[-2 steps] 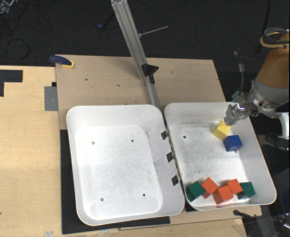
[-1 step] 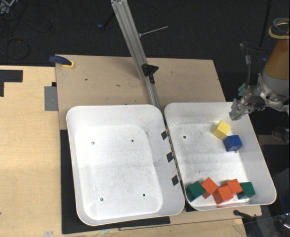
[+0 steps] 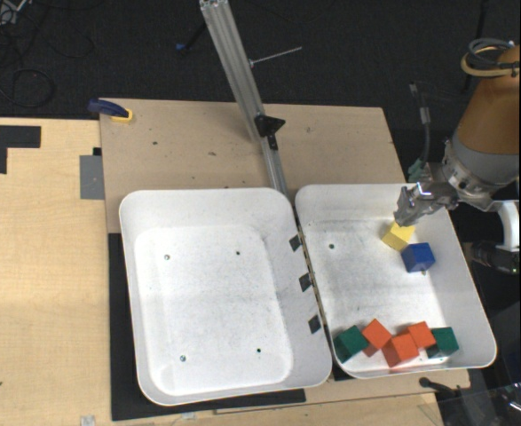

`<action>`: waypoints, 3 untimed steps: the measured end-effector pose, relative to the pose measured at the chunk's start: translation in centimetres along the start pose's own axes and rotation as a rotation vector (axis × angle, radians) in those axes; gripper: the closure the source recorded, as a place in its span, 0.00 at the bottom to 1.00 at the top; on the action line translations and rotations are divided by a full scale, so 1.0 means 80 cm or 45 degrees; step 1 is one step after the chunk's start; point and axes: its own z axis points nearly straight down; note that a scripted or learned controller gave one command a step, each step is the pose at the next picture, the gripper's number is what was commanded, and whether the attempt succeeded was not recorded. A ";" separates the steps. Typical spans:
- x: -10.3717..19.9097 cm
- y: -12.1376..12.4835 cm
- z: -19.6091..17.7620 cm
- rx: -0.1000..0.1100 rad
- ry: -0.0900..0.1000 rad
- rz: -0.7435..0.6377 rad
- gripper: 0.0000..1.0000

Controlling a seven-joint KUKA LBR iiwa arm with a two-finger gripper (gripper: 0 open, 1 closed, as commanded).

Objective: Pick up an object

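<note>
- Gripper (image 3: 408, 211) of mine sits low over the right bin (image 3: 358, 204), tips directly over the yellow block (image 3: 398, 235); whether they pinch it, I cannot tell.
- Just beside the yellow one lies a blue block (image 3: 417, 256).
- Near the front wall huddle green blocks (image 3: 350, 341), orange blocks (image 3: 400, 348).
- Left bin (image 3: 145, 209) lies alongside.

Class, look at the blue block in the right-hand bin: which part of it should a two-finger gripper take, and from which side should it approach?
Probably from above, closing on two opposite side faces of the blue block. It sits on the floor of the right bin, so its top is open. The yellow block lies close at its upper left, so the faces away from that neighbour look safer. The gripper hangs above the yellow block.
</note>
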 end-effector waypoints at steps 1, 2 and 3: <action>0.072 -0.031 0.004 0.003 0.001 -0.001 1.00; 0.146 -0.054 0.008 0.003 0.001 -0.002 1.00; 0.198 -0.088 0.016 0.005 -0.001 0.001 1.00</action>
